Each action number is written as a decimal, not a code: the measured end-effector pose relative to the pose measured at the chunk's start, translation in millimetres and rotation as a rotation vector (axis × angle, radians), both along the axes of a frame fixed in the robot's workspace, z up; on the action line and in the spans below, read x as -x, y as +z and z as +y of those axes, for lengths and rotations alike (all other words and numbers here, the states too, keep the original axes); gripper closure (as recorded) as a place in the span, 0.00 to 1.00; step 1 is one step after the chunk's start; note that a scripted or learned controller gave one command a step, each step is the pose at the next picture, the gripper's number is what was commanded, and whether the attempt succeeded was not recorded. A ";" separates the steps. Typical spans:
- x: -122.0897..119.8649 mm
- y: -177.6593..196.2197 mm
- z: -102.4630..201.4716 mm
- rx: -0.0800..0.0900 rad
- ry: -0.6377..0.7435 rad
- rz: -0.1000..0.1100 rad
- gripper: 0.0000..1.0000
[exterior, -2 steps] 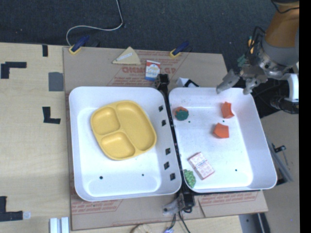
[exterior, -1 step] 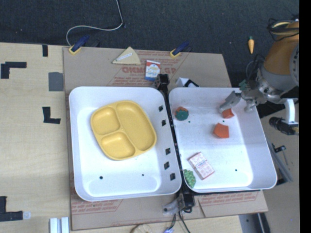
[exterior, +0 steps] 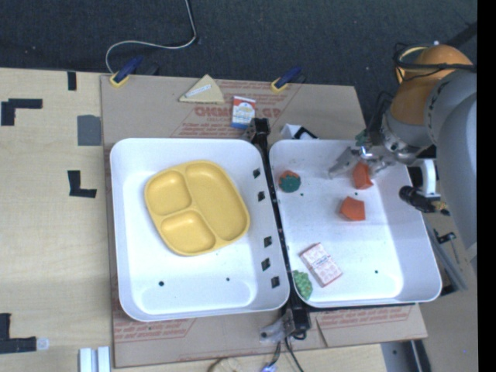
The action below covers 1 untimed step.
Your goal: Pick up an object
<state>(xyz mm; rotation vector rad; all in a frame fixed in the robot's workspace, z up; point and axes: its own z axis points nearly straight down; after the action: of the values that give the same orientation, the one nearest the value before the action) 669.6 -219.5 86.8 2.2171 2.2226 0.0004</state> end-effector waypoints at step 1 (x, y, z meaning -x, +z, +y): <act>-0.6 10.2 -0.5 0.005 0.002 -0.003 1.00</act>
<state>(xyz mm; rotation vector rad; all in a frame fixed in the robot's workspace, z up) 670.2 -220.1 96.9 2.2108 2.2210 -0.0023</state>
